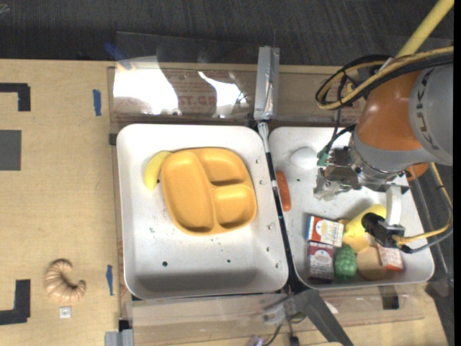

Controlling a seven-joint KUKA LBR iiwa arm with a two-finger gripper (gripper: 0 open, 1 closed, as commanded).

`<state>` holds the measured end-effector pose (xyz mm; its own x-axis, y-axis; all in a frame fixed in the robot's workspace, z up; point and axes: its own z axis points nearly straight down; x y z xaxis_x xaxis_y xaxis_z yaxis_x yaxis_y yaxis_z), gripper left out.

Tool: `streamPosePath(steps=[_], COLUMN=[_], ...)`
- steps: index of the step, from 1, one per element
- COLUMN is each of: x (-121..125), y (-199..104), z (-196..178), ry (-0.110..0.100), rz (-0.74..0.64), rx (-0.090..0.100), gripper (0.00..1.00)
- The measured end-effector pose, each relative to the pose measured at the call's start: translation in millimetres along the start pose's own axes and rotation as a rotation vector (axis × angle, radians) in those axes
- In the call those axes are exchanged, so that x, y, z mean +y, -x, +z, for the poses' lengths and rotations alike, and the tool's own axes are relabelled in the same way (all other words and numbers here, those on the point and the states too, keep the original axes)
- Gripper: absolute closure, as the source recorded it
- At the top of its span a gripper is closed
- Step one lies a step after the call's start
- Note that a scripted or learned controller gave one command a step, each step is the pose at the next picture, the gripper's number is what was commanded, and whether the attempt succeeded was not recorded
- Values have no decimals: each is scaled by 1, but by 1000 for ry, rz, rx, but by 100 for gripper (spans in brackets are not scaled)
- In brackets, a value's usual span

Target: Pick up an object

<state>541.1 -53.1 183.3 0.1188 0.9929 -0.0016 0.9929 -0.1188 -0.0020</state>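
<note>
The gripper point(333, 186), its state not discernible, is poised in the right bin point(302, 139) far of a light, stiff small carton point(324, 231), best taken across its flat sides.

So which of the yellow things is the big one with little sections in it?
The yellow divided plate in the left bin. It is far larger than the banana tucked under its left edge or the lemon in the right bin.

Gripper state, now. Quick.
Gripper: cannot be told; it hangs over the right bin, with nothing seen between its fingers.
</note>
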Motion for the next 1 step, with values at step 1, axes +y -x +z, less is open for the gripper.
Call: streamPosePath(steps=[1], x=[0], y=[0], z=[0], ry=[0], rz=[0], rx=[1], gripper=[0])
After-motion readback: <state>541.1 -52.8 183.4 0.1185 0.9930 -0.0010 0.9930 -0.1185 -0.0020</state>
